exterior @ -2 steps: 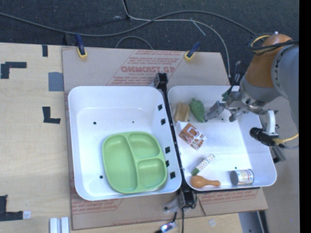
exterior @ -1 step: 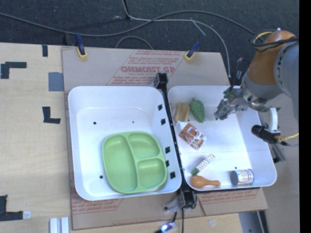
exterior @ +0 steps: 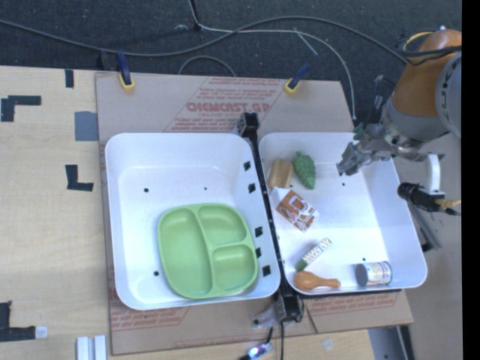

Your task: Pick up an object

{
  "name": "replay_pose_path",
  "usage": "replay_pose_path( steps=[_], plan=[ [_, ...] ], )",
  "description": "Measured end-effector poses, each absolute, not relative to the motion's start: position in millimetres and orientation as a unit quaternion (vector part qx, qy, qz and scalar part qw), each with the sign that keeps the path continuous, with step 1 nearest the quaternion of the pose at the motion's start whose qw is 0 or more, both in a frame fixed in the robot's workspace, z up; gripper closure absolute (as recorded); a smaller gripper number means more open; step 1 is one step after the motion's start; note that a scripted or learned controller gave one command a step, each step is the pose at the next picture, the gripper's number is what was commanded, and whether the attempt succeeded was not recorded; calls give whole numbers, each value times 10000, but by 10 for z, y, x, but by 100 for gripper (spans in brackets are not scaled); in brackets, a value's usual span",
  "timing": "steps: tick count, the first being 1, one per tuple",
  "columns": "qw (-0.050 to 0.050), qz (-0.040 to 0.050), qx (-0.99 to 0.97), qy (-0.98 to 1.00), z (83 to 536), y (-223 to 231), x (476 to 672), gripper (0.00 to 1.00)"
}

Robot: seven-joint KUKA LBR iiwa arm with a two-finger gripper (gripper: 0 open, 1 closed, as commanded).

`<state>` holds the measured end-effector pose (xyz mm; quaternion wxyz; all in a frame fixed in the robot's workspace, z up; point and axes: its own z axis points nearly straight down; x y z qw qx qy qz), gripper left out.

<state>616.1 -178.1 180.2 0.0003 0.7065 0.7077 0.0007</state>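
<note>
Gripper [exterior: 348, 162] low over right bin's [exterior: 397, 193] far side; can't tell its state.
Nearest obj, green toy [exterior: 304, 169], lies beside it w/ 1 tan block [exterior: 280, 173]: prob. light, stiff, slick; take across narrow middle.

This looks like a robot lab, not a home. A big grey and orange robot arm [exterior: 424, 88] reaches in from the right. Two white bins [exterior: 124, 201] sit side by side on a sheet of cardboard [exterior: 217, 107], and the cardboard is held down with clamps [exterior: 124, 77]. It all rests on a wooden desk [exterior: 45, 201] with bits of black tape [exterior: 22, 105] stuck on it. Cables [exterior: 225, 28] run loose over the dark carpet [exterior: 90, 13] behind. One bin holds a green toy plate [exterior: 206, 250]. The other holds small play things, like a can [exterior: 373, 274] and a little box [exterior: 297, 210].
</note>
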Motion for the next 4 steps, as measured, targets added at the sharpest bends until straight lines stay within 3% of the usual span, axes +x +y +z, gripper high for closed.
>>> replay_pose_path(
  steps=[2, 4],
  plan=[
    [14, 10, 7062, 7080, 2884, -1753, 6079, 100],
    [-5, -11, 7067, 7075, 2672, -949, 5735, 100]
  ],
)
